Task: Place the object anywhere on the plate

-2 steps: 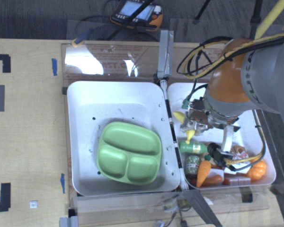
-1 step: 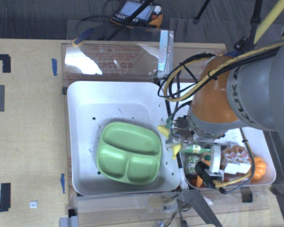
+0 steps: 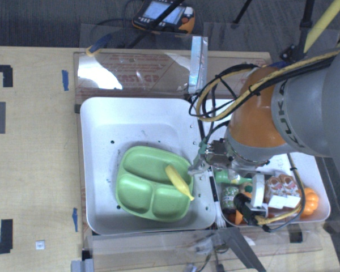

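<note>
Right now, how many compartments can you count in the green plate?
3: one long one along the far side of the green plate, two smaller ones nearest the camera. The banana lies across its right side.

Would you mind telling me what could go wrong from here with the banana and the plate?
1. The banana lies on the green plate near its right rim, across a divider ridge; it might roll or slip off toward the bin wall.
2. The arm hangs low just right of the plate; moving away, it could brush the rim and shift the plate.
3. The right bin is crowded under the wrist, so cables may snag items there.
</note>
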`<state>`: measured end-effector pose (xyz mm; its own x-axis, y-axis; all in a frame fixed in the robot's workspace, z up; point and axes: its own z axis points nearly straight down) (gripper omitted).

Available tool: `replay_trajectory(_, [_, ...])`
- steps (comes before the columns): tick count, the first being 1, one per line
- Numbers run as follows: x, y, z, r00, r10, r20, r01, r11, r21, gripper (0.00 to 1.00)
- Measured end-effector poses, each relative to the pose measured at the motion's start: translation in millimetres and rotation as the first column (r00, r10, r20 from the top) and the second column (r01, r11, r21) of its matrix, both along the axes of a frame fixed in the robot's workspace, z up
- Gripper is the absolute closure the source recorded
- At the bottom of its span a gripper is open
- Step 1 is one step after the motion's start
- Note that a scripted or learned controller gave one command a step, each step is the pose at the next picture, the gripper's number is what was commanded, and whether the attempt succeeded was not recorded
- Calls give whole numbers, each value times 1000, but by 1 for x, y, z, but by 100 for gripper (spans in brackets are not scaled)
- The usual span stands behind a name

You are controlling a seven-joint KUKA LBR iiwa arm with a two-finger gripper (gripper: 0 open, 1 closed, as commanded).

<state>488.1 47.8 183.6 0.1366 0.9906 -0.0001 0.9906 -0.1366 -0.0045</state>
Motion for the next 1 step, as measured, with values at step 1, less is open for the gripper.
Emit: replay_trajectory(1, [-7, 45, 55, 987, -163, 4, 163, 987, -1, 0])
